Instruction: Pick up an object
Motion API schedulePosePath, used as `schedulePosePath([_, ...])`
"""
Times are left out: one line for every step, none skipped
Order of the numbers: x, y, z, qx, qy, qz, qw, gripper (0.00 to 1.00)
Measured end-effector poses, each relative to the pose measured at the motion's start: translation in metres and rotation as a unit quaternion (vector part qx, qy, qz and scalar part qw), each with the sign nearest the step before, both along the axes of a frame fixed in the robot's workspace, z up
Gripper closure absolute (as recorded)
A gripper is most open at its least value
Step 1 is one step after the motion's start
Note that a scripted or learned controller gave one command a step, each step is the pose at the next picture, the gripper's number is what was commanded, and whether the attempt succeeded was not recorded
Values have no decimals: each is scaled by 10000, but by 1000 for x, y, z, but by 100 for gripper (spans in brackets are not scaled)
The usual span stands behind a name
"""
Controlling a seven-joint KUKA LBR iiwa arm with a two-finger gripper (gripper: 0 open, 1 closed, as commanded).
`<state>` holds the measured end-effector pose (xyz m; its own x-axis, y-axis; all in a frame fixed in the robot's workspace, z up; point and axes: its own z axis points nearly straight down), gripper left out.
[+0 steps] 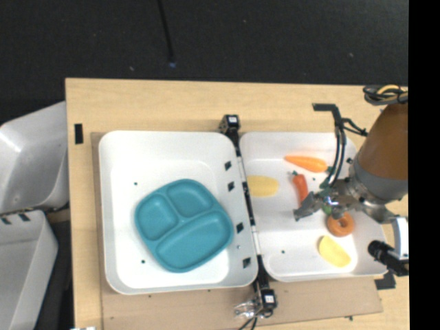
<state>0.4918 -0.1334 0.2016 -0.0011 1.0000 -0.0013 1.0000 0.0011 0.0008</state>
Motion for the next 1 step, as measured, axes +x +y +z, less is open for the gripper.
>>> schedulePosePath([3,-8,-46,5,23,-6,10000,0])
